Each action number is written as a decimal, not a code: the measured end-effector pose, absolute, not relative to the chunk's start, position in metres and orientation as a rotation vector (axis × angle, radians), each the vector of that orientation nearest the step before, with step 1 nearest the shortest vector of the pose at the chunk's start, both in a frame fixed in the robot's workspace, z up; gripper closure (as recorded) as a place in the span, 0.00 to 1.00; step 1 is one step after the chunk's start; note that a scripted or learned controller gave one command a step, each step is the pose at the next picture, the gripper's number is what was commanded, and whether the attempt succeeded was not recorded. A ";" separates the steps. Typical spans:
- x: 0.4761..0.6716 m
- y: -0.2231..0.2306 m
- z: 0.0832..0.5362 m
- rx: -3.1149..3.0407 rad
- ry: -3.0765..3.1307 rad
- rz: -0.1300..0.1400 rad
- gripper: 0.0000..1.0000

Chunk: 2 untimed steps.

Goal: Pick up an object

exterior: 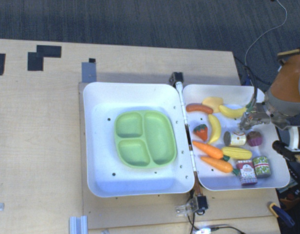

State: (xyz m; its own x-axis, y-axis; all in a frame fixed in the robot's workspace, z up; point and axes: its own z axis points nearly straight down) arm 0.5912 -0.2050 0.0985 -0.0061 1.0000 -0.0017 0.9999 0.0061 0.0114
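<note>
Hovering over the right bin (284, 178), the jaws (248, 120) hang among the toy food, reaching in from the right; how far they gape I cannot tell, and nothing visibly sits between them. Just below them, toward the near edge, lies a small white can (236, 139) on its side, its long axis running roughly left to right, with a purple piece (255, 139) beside it on the right. A yellow banana (231, 112) lies just to the left of the jaws and slightly farther back. The can looks the likeliest target: a short shift toward the near side, then a descent. The left bin (99, 179) holds a green divided tray (145, 138), well apart.
</note>
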 end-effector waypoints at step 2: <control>0.532 -0.179 0.087 2.215 2.218 0.006 0.00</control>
State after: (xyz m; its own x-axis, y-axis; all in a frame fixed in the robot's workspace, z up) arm 0.5322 -0.1789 0.0869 -0.0017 1.0000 -0.0020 1.0000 0.0017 0.0076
